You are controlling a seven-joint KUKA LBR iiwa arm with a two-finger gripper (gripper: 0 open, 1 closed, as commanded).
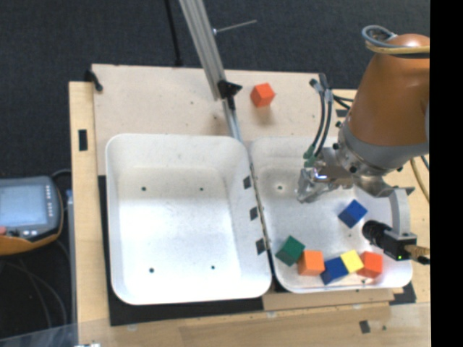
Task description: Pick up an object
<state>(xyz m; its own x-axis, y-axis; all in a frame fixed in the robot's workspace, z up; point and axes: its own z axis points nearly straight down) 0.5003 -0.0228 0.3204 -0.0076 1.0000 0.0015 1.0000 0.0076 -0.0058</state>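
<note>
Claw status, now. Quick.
Claw: over the right white bin, above the coloured blocks; nothing seen between it, but open or shut cannot be told.

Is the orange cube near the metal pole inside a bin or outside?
Outside. The orange cube sits on the bare bench board, behind the right bin and beside the metal pole.

**Bench and what it bears**

Two shallow white bins are borne side by side by the bench (152,96): the left bin (181,219) and the right bin (278,168). An orange cube (262,95) is seen on the bare board behind them, beside a slanted metal rail (206,45).
</note>
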